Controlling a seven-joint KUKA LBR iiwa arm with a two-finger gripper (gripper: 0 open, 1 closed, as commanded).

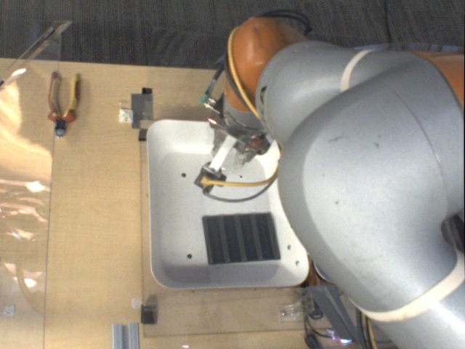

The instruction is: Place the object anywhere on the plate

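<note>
1. The grey arm (363,166) reached in from the right and covered most of that side of the view. Its orange band (251,49) sat above the wrist, over the far edge of the white bin (174,217).
2. The gripper (243,145) pointed down into the far half of the bin, close to the far wall and right of the bin's middle.
3. The wrist hid its tips, so whether the gripper was spread or closed could not be told.
4. The black ribbed slab (240,238) lay flat on the bin floor in the near half, toward the right side, with its ribs running from far to near.
5. The slab was well apart from the gripper, with bare white floor between them.
6. The slab's right edge lay just beside the arm's outline, and a sliver of it may have been hidden there.
7. Red-handled pliers (62,102) lay on the wooden bench (94,253) at the far left, well apart from the bin, head toward the near side.
8. A small dark block (143,106) stood at the bin's far-left corner and a second block (149,313) near its near-left corner.
9. A clear plastic sheet (18,195) covered the bench's left edge.
</note>
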